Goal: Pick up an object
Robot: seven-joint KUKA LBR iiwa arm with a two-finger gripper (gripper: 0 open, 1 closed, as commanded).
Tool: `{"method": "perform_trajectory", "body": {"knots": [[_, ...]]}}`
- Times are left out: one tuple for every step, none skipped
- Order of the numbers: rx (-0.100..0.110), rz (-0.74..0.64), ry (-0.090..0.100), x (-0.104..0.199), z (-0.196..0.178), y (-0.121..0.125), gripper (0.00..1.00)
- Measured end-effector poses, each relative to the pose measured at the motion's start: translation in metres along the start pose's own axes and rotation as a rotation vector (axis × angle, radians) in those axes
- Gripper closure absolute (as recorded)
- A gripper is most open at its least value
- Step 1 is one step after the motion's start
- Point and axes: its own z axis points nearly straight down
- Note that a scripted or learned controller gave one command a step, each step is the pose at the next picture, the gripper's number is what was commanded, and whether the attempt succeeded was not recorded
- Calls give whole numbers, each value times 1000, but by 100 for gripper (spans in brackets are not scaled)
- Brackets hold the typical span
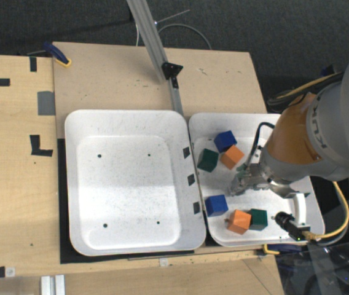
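My pincer point(242, 183) hangs low in rt bin point(297, 229), mid-floor btwn cubes; can't tell its spread. Nearest: orange cube point(231, 157) at 11 o'clock, blue cube point(216, 204) at 7. Central spot prob keeps either reachable

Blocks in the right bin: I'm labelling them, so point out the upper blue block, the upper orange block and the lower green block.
upper blue block point(225, 140), camera view, top face
upper orange block point(231, 157), camera view, top face
lower green block point(258, 219), camera view, top face
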Motion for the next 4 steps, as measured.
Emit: {"method": "perform_trajectory", "body": {"knots": [[-6,1,-2,0,-42,-1,100],[-9,1,-3,1,-100,-9,100],[-9,1,-4,-5,-153,1,100],[-5,1,-2,-5,-170,1,100]]}}
